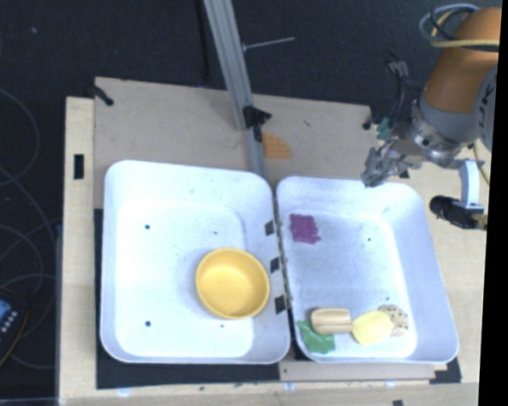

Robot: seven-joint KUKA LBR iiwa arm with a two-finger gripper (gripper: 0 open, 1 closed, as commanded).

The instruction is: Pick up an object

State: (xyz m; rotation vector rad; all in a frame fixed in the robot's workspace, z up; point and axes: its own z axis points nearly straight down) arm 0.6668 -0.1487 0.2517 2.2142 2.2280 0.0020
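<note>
Several objects lie in the right bin: a purple piece near its far left, and a tan block and yellow piece at its near edge. The gripper hovers at the far rim, holding nothing, its aperture impossible to judge. Approach step in hand; the next move calls for travel over one object, then descent.

tabletop: pale tan board; dark floor with cables around it.
left bin: white, shallow, lying on the tabletop; the landmark here.
right bin: white, just right of the left bin, edges touching along the middle seam.
orange patch: on the bare board just behind the left bin's far right corner.
metal rail: slants down to that same corner.
</note>
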